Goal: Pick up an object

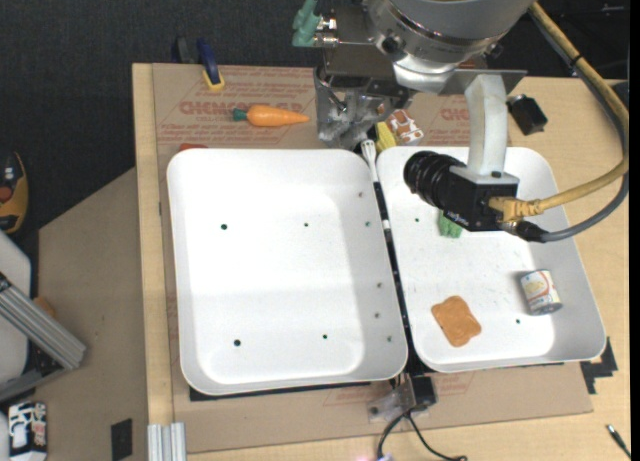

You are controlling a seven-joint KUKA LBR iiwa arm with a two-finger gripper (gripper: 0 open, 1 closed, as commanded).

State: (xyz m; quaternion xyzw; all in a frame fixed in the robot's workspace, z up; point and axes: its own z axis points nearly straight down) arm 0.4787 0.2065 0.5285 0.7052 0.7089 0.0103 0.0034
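At the near edge of the brown cardboard-covered bench, a small black connector with a cable sits just below the gap between the two bins. The shallow white plastic bin on the left shows a few small dark dots on its floor. In the shallow white plastic bin on the right, a flat orange-brown piece shaped like a slice of toast lies near the bin's near edge, towards its left side. A small cylindrical can with a white, red and blue label lies on its side near the right edge, well apart from the toast piece. Farther in, a small green block rests on the bin floor, partly covered by a black cylindrical camera unit mounted on the arm, from which a yellow cable runs off to the right.

Beyond the bins, on the far strip of the bench, an orange plastic carrot with a green top lies just past the far edge of the left bin, and a blue and yellow clamp sits near the bench's far left corner. The metal two-finger gripper hangs over the far strip by the gap between the bins, just right of the carrot's tip; whether it is open or closed cannot be told, and nothing can be seen in its grasp. A small red and white box lies just beside it at the right bin's far left corner.
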